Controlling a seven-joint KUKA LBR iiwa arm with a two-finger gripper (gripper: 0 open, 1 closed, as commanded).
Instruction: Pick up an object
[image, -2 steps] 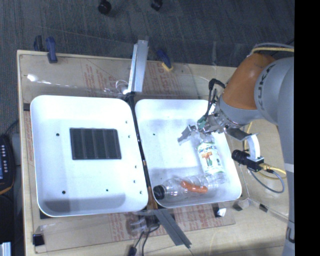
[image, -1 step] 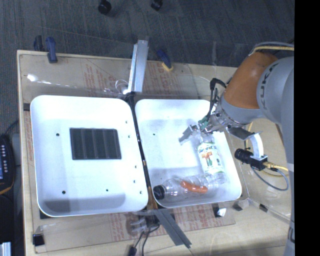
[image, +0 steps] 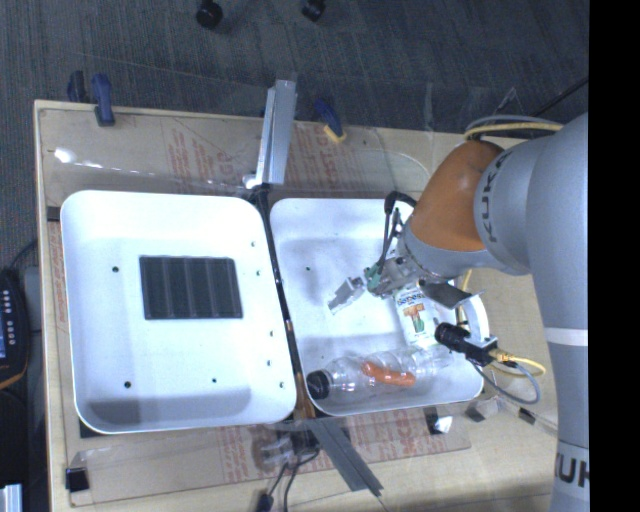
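Note:
My gripper hangs over the middle of the right bin, pointing left, with nothing seen in it. A clear plastic bottle with a black cap and an orange piece inside lies along that bin's front wall, below the gripper. A white labelled packet lies just right of the gripper, partly under the wrist. A dark grey ribbed rectangular block lies flat in the middle of the left bin, far from the gripper.
The grey arm with its orange band covers the right bin's right side. A metal divider bar stands at the back between the bins. Blue clamps hold the bench's back edge.

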